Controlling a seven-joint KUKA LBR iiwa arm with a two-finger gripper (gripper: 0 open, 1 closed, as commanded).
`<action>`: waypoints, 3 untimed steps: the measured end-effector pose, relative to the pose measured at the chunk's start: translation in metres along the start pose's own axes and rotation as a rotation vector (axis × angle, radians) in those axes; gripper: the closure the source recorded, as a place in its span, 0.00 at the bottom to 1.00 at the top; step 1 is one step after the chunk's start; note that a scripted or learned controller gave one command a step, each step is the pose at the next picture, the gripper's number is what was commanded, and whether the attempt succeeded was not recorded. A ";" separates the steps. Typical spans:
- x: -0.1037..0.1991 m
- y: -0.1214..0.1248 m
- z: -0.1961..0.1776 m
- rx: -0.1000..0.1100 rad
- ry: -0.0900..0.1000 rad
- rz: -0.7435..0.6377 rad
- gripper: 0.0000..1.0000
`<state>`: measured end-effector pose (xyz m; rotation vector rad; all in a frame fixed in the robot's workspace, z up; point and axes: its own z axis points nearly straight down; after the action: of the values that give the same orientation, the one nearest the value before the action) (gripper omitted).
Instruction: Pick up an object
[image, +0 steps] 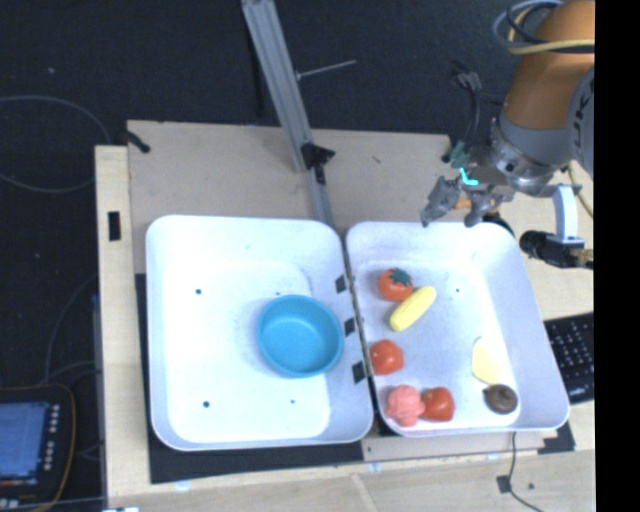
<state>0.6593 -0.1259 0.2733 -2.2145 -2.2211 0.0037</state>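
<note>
Above right bin's far rim, jaws (456, 212) apart, nothing between; banana (412, 308) well below.

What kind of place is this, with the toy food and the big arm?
Probably a robotics lab test bench. A grey and orange arm with a pincer hangs over two white bins, one holding plastic fruit such as a banana, with cables and a keyboard nearby.

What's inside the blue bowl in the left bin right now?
The blue bowl in the left bin shows only its own blue bottom; nothing lies in it. The near inner wall is hidden by the rim, so anything tiny tucked there can't be ruled out.
</note>
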 end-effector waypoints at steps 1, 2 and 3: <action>0.000 0.001 -0.004 -0.008 -0.001 -0.001 0.00; 0.003 -0.007 0.045 0.000 -0.005 0.005 0.00; 0.010 -0.009 0.102 0.001 -0.005 0.003 0.00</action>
<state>0.6495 -0.1156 0.1716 -2.2193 -2.2201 0.0098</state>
